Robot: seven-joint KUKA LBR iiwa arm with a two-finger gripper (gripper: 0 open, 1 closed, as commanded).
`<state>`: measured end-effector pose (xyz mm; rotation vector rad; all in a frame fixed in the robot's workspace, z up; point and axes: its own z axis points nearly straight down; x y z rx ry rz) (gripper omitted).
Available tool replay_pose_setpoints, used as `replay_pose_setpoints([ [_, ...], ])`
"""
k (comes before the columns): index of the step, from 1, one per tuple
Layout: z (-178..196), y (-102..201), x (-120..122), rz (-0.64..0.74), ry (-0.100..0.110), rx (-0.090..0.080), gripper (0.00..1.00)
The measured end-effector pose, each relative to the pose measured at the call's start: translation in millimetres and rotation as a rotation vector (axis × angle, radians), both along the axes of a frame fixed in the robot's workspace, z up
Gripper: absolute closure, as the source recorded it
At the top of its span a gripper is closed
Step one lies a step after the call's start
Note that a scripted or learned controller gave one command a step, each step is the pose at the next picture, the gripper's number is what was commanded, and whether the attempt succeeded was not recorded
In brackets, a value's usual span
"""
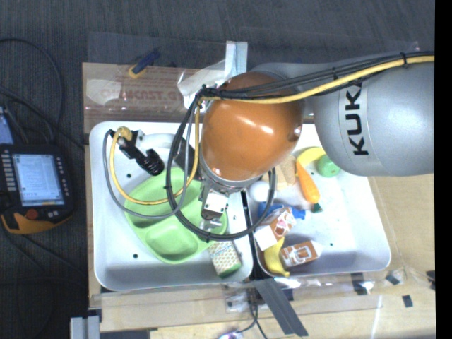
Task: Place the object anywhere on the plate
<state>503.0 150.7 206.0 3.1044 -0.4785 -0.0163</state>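
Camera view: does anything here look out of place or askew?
The small patterned box sits up on the divider between the two bins, not on the green plate. The plate lies tilted toward the left bin's front, with the arm's cables draped over it.

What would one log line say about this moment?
arm: over bins' divider | gripper: above green plate | fingers: hidden | toys: right bin | small box: beside plate
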Motion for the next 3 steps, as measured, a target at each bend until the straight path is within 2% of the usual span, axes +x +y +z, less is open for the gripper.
replay_pose_setpoints([
  [1,-36.6,-29.0,90.6,0.033,-0.001,0.002,1.0],
  [2,-90.7,25.9,54.9,-0.044,-0.035,0.01,1.0],
  [3,37.2,4.3,19.2,-0.103,-0.019,0.003,1.0],
])
